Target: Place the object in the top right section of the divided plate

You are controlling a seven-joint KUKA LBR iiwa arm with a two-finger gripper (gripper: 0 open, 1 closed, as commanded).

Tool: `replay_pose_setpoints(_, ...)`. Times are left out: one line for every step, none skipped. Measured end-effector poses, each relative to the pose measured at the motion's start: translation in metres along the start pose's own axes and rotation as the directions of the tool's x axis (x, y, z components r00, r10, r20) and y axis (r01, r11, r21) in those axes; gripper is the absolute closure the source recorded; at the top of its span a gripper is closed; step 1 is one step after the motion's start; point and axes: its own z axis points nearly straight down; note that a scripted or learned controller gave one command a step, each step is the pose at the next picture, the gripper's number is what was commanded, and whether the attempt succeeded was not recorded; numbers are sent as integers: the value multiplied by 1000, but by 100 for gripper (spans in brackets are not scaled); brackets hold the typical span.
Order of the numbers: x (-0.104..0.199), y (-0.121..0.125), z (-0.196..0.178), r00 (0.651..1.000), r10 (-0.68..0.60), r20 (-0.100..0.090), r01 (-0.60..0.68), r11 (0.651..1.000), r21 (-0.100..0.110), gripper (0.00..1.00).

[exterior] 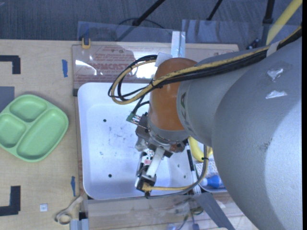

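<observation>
Arm (230,109) is reaching low into the bin (103,128).
Jaws' state cannot be told; it is needing a sure hold before heading to the divided plate (41,134).

This looks like a robotics lab. A big grey arm (254,123) with an orange band and trailing cables (225,60) reaches over a white bin (96,128) on a plywood bench (38,51). Black tape marks (17,65) and blue tape (64,67) flag spots on the wood. Beyond the bench, black stand legs (158,5) rest on grey carpet (48,8).
</observation>
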Motion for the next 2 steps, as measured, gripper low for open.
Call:
replay_pose_setpoints(-51, 31, 76, 999, 48, -4, -48, 999, -5, 100)
replay_pose_setpoints(-117, 75, 6, 982, -187, -6, 187, 982, -8, 100)
